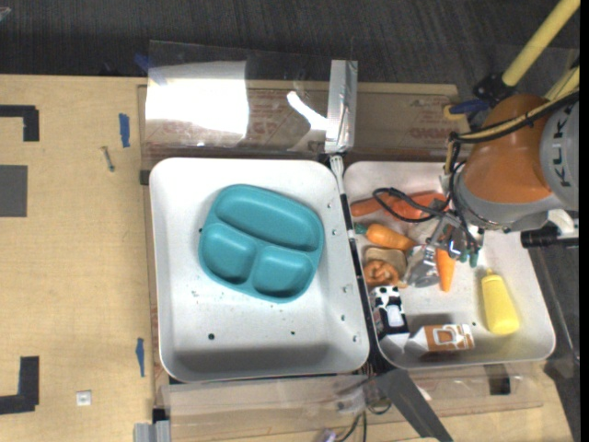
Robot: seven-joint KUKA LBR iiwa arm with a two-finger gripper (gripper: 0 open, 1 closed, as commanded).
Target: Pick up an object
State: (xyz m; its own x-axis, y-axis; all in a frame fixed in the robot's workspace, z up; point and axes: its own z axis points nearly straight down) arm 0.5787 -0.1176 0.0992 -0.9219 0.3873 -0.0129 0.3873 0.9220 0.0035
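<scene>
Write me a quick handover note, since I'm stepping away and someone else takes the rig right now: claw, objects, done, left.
Claw: low in the right bin, over the toy clutter; a small orange carrot sits at its tip, but whether it is gripped cannot be told.
Objects: right bin also holds a yellow bottle, a second carrot, a small carton and a black-and-white toy. Left bin holds a teal divided tray.
Done: arm has reached the objects.
Left: confirm a grasp, then lift.

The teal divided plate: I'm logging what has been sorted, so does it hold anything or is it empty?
Empty. The teal divided plate lies flat in the left bin, and all three of its compartments show bare teal.
</scene>
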